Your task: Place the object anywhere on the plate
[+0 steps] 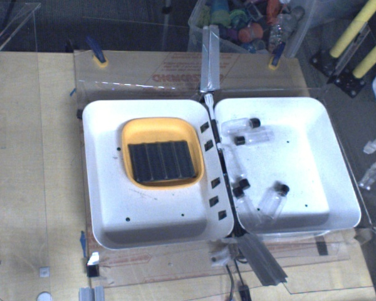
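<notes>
A yellow square plate (133,133) with rounded corners sits in the middle of the left white bin (103,205). A dark ridged rectangular object (161,160) lies flat on the plate, filling most of its floor. In the right white bin (313,168) lie several clear vials with black caps: one (245,125) near the back left, one (254,138) just below it, one (238,187) against the divider, and one (272,197) towards the front middle.
A raised divider (216,168) with black markings separates the two bins. Behind the bins stand a clear tub of colourful toys (250,8) and yellow foam tubes (360,24). Wooden bench surface (31,168) extends to the left.
</notes>
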`<state>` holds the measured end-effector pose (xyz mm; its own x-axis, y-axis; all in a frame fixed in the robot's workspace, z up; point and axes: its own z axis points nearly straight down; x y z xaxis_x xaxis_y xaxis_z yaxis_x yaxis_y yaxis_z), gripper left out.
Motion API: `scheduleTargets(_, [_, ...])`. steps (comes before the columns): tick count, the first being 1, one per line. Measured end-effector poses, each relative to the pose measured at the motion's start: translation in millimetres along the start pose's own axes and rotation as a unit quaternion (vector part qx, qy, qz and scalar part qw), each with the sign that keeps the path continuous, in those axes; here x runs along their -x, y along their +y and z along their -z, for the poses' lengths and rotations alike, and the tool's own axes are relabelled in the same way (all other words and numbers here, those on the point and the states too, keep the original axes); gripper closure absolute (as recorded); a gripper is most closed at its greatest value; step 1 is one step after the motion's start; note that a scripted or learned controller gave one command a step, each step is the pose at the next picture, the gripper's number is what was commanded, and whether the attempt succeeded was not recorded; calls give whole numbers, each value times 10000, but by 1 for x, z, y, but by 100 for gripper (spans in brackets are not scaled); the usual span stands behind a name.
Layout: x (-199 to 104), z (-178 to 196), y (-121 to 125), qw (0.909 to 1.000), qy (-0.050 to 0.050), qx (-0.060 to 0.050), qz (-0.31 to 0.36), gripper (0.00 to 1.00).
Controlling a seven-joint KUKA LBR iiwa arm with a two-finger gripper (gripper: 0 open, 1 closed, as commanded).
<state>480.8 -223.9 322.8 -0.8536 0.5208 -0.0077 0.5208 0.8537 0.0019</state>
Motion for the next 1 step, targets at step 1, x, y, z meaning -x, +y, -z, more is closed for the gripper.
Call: scheduleTargets(1, [1, 89, 0, 9969, -3, 1, 783, 0])
